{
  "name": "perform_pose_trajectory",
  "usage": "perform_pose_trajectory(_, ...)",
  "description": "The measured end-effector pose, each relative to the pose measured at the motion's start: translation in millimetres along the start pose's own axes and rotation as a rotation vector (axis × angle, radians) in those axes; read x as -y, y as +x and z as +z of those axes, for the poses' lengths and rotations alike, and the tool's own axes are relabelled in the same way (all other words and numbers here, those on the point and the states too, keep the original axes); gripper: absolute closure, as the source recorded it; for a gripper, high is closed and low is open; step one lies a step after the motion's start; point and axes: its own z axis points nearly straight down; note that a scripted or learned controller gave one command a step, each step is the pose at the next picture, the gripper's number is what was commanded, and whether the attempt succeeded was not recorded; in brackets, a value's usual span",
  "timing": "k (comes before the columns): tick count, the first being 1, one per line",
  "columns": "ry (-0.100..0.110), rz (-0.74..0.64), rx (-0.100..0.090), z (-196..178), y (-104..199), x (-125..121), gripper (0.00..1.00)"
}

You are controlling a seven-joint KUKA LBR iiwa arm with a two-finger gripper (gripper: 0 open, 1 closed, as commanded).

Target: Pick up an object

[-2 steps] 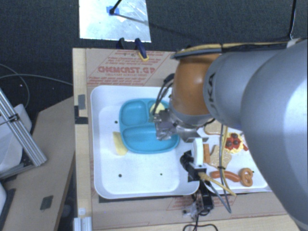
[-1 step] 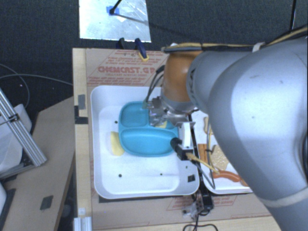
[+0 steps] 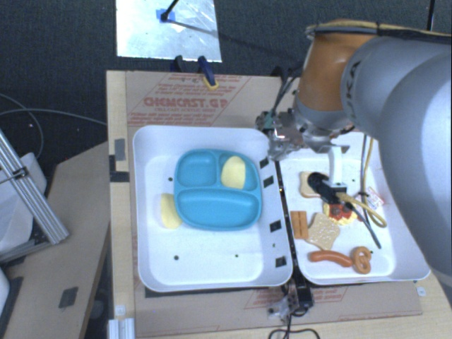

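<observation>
At the lower edge of the right bin lie an orange-red sausage and a brown pretzel, a pale square cracker just above them, a slice of toast higher up. The gripper hangs over the upper end of the wall between the bins, up and left of the toast, well apart from the sausage; its opening cannot be told from here.

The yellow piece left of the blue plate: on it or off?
Off. The yellow piece lies on the left bin floor beside the plate, by its left rim and outside every compartment.
</observation>
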Motion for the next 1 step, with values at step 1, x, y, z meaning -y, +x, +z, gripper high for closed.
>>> perform_pose_trajectory(1,0.010,-0.010,-0.003,-16.6,56.2,31.1,1.00)
